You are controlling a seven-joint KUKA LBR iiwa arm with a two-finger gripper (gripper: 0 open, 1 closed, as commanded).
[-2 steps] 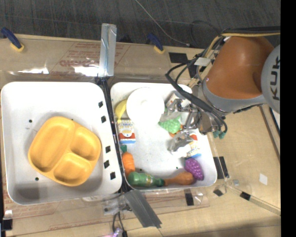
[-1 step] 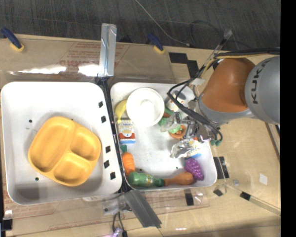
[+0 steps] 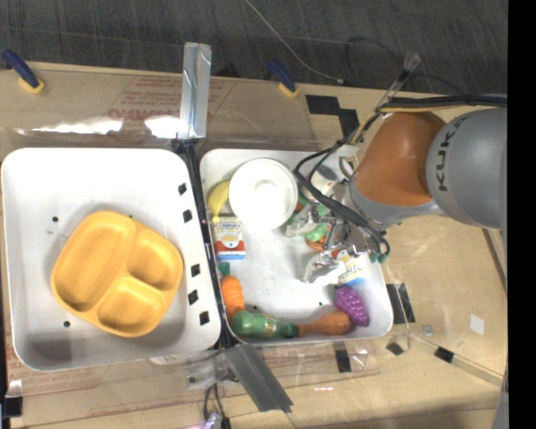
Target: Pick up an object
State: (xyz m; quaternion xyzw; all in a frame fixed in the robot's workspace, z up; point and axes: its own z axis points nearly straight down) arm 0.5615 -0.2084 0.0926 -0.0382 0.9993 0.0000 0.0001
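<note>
My gripper (image 3: 324, 259) hangs low in the right bin (image 3: 277, 293), under the orange-banded wrist (image 3: 397, 164), among the toys on the bin's right side. A purple bunch of grapes (image 3: 351, 303) lies just to its lower right. A small green item (image 3: 316, 232) sits right above it, partly hidden by cables. Along the bin's front lie a green vegetable (image 3: 262, 326), an orange piece (image 3: 330, 323) and a carrot (image 3: 231, 291). A white round bowl (image 3: 263, 191) is at the back, with a yellow banana (image 3: 217, 198) and a small carton (image 3: 229, 239) to its left.
The left bin (image 3: 36, 186) holds a yellow divided tray (image 3: 117, 271). A metal clamp (image 3: 195, 88) stands at the back between the bins, another bracket (image 3: 255, 378) at the front. Cables trail from the wrist over the right bin's back edge.
</note>
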